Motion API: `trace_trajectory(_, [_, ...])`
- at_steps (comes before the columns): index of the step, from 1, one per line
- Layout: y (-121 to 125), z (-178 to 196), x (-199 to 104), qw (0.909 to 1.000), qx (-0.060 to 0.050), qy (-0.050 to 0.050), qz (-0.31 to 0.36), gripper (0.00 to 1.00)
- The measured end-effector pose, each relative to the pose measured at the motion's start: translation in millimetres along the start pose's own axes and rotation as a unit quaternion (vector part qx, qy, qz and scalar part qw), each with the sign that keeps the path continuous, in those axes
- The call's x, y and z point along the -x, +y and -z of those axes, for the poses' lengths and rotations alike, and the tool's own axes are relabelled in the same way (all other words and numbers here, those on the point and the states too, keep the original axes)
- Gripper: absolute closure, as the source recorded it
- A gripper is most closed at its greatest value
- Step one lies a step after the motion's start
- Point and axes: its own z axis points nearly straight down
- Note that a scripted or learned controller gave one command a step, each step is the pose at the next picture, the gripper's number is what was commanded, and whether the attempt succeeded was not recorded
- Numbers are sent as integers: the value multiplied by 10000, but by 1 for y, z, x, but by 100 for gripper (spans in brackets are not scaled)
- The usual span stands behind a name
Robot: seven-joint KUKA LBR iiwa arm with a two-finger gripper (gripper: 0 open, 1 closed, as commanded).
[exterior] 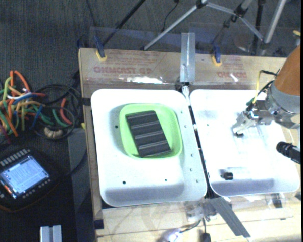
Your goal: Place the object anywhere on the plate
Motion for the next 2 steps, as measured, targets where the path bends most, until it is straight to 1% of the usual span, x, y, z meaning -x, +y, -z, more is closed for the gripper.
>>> trace_trajectory(1, [0, 0, 0, 10000, 0, 0, 0, 0])
trace_trajectory(2, [-24, 130, 5, 9999, 8, -29, -158, 0])
